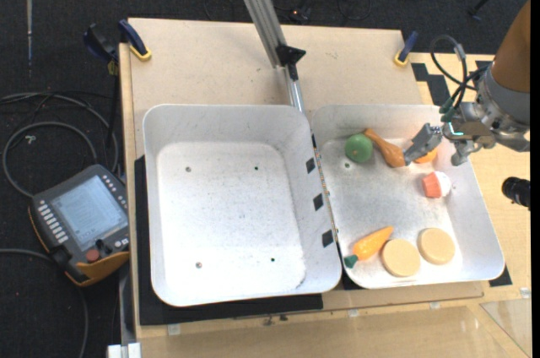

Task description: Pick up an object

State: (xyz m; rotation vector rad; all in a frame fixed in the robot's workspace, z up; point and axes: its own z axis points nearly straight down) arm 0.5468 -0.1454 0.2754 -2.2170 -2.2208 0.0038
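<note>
One orange piece [386,149] just beside tool [439,147]

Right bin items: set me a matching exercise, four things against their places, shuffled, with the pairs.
Things:
1. green ball
2. carrot
3. red and white piece
4. two tan discs

Places in the right bin:
A. near front edge, right of the carrot
B. near front edge, close to the divide between bins
C. far part, towards the left bin
D. right side, just in front of the gripper

Pairs: 1-C, 2-B, 3-D, 4-A
</note>
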